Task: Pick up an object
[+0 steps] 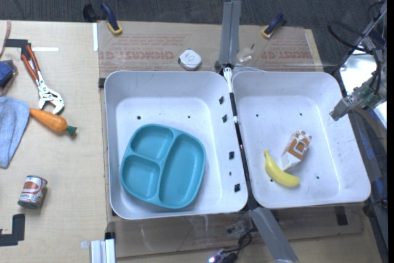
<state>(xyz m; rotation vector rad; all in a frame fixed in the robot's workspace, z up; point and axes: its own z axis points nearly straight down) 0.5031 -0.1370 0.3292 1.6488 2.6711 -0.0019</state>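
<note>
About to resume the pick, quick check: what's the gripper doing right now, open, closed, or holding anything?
Gripper: at the right bin's right edge, apart from the banana and small carton; open or closed cannot be told.

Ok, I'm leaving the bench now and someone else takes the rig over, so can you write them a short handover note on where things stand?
Gripper: at the right bin's right rim, above the wall, nothing seen between its fingers; open or shut cannot be told.
Right bin: banana and a small carton lie touching, near the front middle.
Left bin: a teal divided plate.
Done: nothing picked up yet.
Left: bring the gripper down on an object, probably the banana or carton as nearest, close and lift.
</note>
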